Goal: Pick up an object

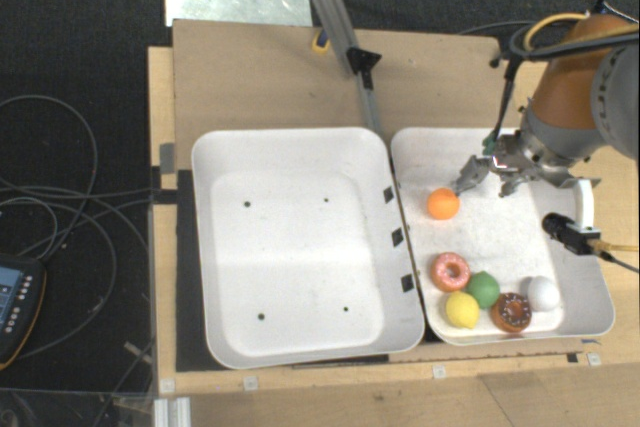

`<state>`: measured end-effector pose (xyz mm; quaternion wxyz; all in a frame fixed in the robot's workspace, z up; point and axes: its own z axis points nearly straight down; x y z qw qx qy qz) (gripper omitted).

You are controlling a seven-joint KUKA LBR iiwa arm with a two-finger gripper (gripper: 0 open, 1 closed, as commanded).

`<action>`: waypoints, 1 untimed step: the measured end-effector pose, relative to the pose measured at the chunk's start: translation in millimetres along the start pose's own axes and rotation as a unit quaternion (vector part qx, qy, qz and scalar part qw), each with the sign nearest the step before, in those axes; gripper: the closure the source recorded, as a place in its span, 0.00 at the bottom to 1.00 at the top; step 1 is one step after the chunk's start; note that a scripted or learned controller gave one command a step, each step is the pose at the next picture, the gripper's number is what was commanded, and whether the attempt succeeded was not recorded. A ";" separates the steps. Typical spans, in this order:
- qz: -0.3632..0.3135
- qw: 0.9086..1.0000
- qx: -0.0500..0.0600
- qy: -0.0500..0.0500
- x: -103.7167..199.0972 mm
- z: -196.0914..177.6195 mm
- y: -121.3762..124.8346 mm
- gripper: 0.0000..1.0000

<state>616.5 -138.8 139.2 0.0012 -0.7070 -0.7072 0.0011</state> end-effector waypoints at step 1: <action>0.000 1.000 0.000 0.000 0.5 51.2 -0.1 0.00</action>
